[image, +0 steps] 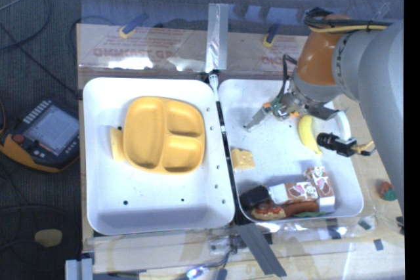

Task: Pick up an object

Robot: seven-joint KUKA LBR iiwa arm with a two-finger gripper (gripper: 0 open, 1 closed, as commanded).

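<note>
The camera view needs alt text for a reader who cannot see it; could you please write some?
A grey robot arm reaches from the right over the right bin, its gripper low above the bin floor near a banana. That bin also holds a cheese slice and small food toys along its near edge. The left bin holds a yellow divided plate.

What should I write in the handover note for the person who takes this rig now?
Gripper: low in the right bin, holding nothing; whether it is open or shut is not visible.
Right bin: banana beside the wrist, cheese piece by the left wall, hot dog and small box at the near edge.
Left bin: yellow divided plate.
Done: nothing picked.
Left: grasp and lift one object.
</note>
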